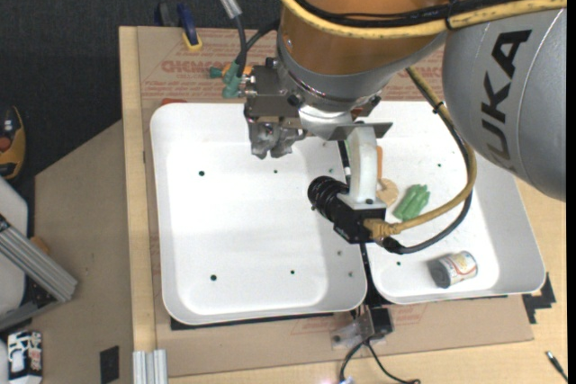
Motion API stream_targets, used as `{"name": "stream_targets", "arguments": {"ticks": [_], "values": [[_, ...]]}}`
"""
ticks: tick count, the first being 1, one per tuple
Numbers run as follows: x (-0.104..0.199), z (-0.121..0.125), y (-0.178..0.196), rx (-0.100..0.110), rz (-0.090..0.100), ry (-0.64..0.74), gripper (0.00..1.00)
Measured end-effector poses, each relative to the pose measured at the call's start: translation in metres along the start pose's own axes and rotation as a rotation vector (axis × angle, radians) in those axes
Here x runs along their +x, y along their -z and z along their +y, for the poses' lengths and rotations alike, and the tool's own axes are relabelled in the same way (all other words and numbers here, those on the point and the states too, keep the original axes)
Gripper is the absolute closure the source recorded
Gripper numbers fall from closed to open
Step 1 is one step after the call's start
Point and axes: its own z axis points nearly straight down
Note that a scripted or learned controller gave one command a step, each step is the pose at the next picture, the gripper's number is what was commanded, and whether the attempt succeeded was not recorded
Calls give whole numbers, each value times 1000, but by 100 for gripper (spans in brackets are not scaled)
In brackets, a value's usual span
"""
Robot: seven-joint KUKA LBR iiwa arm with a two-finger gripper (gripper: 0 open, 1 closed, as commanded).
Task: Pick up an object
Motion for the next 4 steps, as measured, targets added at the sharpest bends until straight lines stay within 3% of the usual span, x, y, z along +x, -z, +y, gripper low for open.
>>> {"name": "stream_targets", "arguments": {"ticks": [1,2,3,4], "values": [[6,1,135,-8,2,-9,100],[6,1,126,9,-7,-11,0],[7,1,137,5,-5,-9,100],[7,1,136,7,-6,-9,0]]}}
